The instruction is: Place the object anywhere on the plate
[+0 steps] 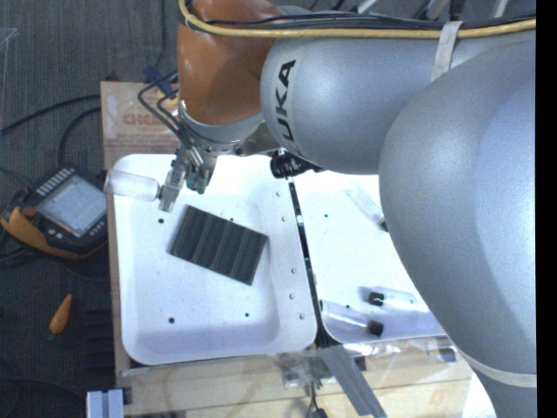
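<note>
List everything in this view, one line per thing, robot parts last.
left bin: 1, white, left half of the bench
right bin: 1, white, beside it, partly under the arm
ridged slab: 1, black, flat and askew in the middle of the left bin
pale cylinder: 1, translucent white, at the left bin's far left rim, beside the gripper
capped tubes: 2, clear with black caps, near part of the right bin
cardboard box: 1, brown with red print, behind the left bin
pendant: 1, black and orange, left of the bench
small orange item: 1, floor at left, too small to identify
arm: 1, grey with orange band, from the right
gripper: 1, over the left bin's far left corner
</note>
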Controlling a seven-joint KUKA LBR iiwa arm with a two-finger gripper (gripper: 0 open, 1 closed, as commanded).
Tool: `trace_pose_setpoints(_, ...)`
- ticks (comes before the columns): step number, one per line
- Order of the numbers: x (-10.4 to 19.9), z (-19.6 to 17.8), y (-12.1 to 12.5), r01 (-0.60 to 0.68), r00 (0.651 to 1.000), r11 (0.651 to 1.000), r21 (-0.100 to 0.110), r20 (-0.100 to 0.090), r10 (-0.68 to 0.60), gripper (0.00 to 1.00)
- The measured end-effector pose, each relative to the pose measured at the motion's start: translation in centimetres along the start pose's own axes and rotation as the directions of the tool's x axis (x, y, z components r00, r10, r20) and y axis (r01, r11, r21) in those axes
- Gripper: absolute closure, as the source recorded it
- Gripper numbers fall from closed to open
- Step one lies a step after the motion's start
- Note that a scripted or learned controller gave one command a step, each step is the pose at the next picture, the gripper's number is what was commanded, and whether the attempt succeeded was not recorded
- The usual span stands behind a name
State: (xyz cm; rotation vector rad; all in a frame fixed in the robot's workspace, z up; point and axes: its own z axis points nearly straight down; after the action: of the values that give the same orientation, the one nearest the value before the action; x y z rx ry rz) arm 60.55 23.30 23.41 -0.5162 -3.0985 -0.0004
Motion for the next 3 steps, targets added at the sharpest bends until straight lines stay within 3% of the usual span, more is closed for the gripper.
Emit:
trace_pose_setpoints(1,9.1,-0.6,-3.1,0.030,1.000,1.000,0.002,-0.001,-0.030,1.00)
trace_pose_setpoints(2,-2.7,-6.4,0.6,-0.138,0.990,0.990,0.000,0.002,0.138,1.00)
trace_pose_setpoints(3,1.5,-0.6,-0.6,-0.074,0.997,0.997,0.003,0.000,0.074,1.00)
